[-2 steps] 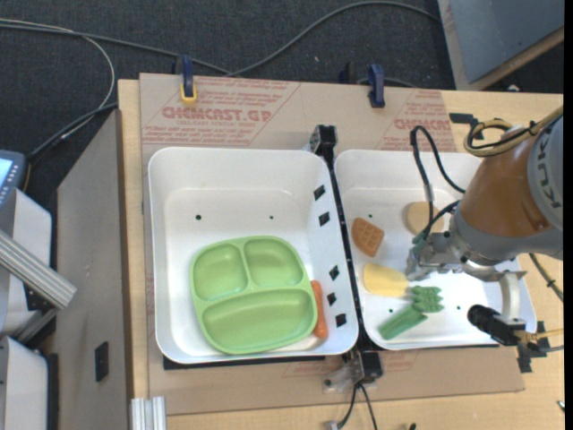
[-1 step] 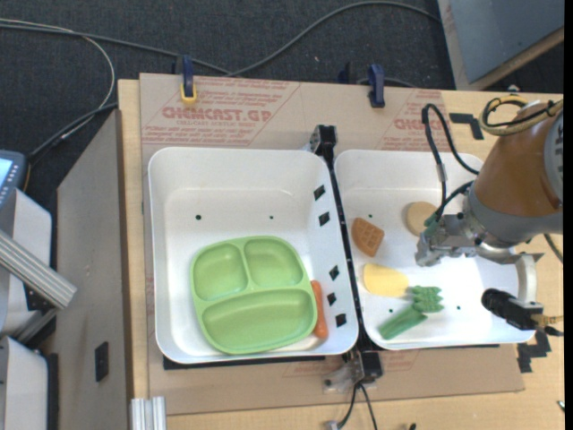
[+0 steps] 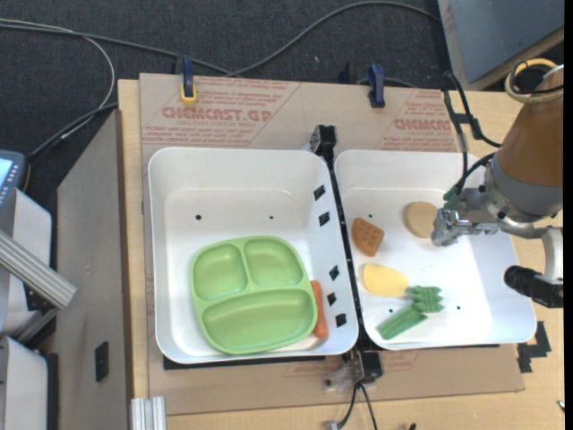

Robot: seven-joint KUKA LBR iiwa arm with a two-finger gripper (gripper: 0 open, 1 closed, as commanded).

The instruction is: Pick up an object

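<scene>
- gripper (image 3: 445, 231) sits low in the right bin (image 3: 501, 325), coming in from the right; its tip is just beside the right edge of the tan bun (image 3: 418, 219), maybe touching
- can't tell if the gripper is apart or together, the metal tip is too small and cluttered; nothing visibly clamped
- likely target is the bun, upper middle of the right bin, judging by the gripper's position; roundish oval, long axis roughly up-down in view, no clear pointing end
- other candidates in the same bin: waffle piece (image 3: 367, 236) near the divider, yellow piece (image 3: 385, 280) below it, green veg toy (image 3: 412, 310) lying diagonal, long axis lower-left to upper-right, leafy end to the upper right
- items lie loose and apart, so each is reachable from above without crowding
- left bin (image 3: 170, 240) holds a green divided plate (image 3: 255, 294) flat on the floor, with an orange piece (image 3: 318, 310) wedged between the plate's right rim and the bin wall, awkward to grasp there
- both bins rest on a cardboard-covered surface (image 3: 269, 106), clamped at the far edge, presumably to stop it sliding
</scene>
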